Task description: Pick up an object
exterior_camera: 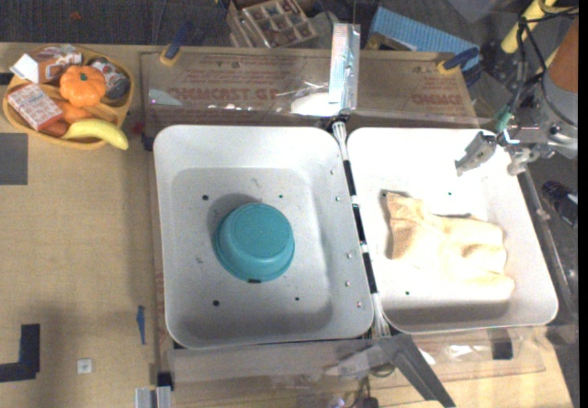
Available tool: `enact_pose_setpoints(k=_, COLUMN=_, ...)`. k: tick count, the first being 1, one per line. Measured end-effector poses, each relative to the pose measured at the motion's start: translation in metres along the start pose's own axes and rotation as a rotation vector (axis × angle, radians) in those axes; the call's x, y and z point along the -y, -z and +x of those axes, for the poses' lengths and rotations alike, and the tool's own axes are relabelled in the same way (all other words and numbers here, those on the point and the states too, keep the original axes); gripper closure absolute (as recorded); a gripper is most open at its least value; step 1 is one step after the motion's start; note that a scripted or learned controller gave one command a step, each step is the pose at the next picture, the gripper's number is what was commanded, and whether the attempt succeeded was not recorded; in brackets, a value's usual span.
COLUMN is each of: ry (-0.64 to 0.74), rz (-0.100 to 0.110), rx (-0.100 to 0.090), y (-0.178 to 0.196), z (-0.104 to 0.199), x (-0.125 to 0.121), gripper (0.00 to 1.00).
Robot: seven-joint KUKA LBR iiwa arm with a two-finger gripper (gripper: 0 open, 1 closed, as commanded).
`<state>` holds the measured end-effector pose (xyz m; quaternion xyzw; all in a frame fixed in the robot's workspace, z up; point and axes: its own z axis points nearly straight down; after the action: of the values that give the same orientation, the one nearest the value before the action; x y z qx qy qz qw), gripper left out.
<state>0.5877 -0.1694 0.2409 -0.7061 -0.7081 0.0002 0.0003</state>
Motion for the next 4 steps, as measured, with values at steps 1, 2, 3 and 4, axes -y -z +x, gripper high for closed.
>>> enact_pose_setpoints(k=1, ry=0.099, rz=0.000, rx=0.000, y=-0.084, z=-0.002, x=-0.010, gripper=0.00)
enact_pose_setpoints(k=2, ry=0.157, rz=-0.014, rx=0.003, y=-0.149, z=0.066, x=0.013, gripper=0.00)
enact_pose_setpoints(k=3, ry=0.207, rz=-0.003, rx=0.001, y=-0.056, z=0.099, x=0.012, gripper=0.00)
enact_pose_setpoints(k=4, ry=0.289, rz=-0.012, rx=0.003, y=-0.150, z=0.030, x=0.011, gripper=0.00)
